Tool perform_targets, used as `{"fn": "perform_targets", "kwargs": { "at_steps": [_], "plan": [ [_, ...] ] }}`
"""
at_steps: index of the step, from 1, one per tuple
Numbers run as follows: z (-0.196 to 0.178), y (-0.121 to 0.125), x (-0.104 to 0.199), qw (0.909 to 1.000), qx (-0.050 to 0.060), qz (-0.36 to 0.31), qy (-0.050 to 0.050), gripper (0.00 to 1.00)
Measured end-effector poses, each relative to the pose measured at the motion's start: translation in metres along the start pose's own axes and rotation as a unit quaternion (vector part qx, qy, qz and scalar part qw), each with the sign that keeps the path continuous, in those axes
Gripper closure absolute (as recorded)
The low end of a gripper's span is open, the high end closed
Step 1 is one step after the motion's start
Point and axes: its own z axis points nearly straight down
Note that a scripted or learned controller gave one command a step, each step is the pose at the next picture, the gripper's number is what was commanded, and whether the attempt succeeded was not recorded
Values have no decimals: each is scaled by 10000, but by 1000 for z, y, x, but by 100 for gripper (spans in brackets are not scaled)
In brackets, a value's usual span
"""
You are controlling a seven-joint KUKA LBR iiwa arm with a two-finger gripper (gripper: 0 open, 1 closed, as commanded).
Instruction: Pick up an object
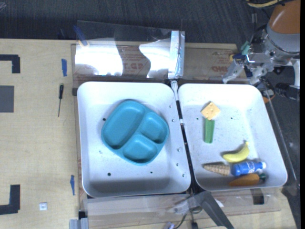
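While my gripper (238, 70) hangs past the right bin's (271, 128) far edge, aperture unclear, I'd descend squarely over the green block (208, 130) lying mid-bin beside the yellow cracker (210, 111), clear of clutter.

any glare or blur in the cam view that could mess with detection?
Camera view: strong glare on the clear plastic sheet behind the left bin, blown out white. The pincer at top right looks soft and low in detail. Soft shadows along the bin walls. The blue tray and banana are evenly lit and sharp enough.
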Motion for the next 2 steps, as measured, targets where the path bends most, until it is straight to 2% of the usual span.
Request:
{"fn": "perform_targets", "kwargs": {
  "at_steps": [1,2],
  "plan": [
    [160,-45,28,10000,62,-29,8,0],
    [94,-53,41,9961,-26,884,-3,0]
  ]
}}
